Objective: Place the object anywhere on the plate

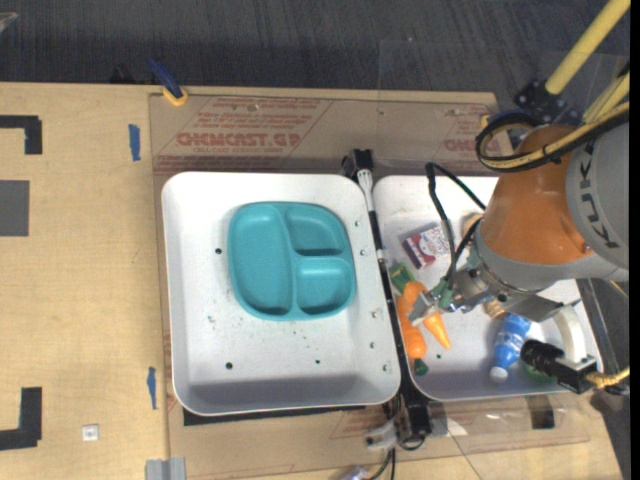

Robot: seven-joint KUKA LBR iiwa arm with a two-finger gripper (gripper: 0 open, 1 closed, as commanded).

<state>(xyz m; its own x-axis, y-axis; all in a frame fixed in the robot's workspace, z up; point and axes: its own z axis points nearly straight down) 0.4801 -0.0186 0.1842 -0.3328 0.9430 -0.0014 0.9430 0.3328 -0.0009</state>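
A teal divided plate (290, 260) lies in the left bin (195, 298) with nothing on it. In the right bin (455, 378), my gripper (440, 303) is lowered over a cluster of toy food by the bin's left wall. A long orange carrot (412, 336) lies along that wall. A shorter orange carrot piece (437, 331) sits right under the gripper, touching or nearly touching it. The wrist hides the spot where they meet, and I see nothing lifted.
A purple-and-white packet (425, 245) lies at the back of the right bin. A blue-and-white bottle (508, 344) is at its front right, and a small green piece (398, 273) sits near the divider (375, 258). The arm (535, 218) covers the bin's right half.
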